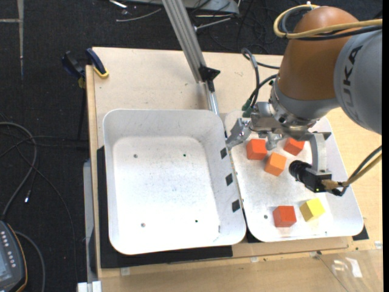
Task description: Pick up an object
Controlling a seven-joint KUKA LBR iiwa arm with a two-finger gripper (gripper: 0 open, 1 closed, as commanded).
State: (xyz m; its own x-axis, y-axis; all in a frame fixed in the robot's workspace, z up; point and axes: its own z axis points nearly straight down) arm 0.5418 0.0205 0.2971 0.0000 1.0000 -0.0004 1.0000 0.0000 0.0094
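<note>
Several small blocks lie in the right white bin [340, 224]. An orange-red block [256, 149], a lighter orange block [275, 163] and another orange-red block [294, 145] are clustered at the bin's far side. A red block [284, 216] and a yellow block [313, 209] lie near its front edge. My gripper [273, 137] hangs low over the far cluster, just above and between the two orange-red blocks. The big orange wrist band and grey arm hide much of what lies behind it. I see no block lifted off the bin floor.
The left white bin [121, 126] stands beside the right one, their rims meeting near the middle. A slanted metal pole [185, 35] rises from behind the bins. Cables and a black connector [310, 176] hang from the wrist over the right bin.
</note>
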